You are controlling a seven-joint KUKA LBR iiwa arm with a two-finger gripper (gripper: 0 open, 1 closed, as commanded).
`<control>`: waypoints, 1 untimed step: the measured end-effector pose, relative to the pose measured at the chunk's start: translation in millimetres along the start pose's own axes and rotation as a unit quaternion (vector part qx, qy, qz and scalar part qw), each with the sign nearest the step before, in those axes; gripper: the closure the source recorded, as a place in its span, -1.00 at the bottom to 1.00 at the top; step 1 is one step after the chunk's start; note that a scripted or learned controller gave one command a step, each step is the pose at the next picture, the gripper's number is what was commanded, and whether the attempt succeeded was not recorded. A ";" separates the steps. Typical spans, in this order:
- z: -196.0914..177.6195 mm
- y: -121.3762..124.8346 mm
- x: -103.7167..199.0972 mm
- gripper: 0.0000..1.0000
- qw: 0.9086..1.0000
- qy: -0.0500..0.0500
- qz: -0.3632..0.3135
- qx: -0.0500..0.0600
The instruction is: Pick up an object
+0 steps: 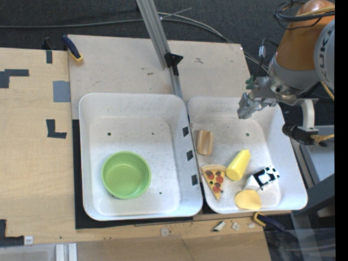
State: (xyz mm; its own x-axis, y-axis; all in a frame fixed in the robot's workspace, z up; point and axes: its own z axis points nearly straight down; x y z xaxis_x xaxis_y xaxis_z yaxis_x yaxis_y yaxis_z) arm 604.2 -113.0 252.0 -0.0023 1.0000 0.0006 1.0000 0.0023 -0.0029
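Observation:
My gripper (246, 109) hangs over the far part of the right bin (223, 106), with nothing visible between its fingers. In that bin lie a tan bread piece (204, 142), a yellow cylinder (238, 165), a pizza slice (214, 180), a yellow lemon-like piece (248, 200) and a white block with a black mark (263, 178). All of them rest nearer the front than the gripper. A green bowl (126, 174) sits in the left bin (92, 107).
A grey metal pole (155, 29) slants down to the divide between the bins. A blue and yellow clamp (72, 48) lies at the board's far left corner. Cables (304, 136) hang by the arm at the right.

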 end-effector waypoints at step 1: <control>0.0 0.0 0.0 -1.00 1.000 0.000 0.000 0.000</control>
State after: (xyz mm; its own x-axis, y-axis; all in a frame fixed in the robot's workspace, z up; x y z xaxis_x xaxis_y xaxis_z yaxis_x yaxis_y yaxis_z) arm 604.2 -113.0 252.0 -0.0022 1.0000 0.0005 1.0000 0.0022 -0.0029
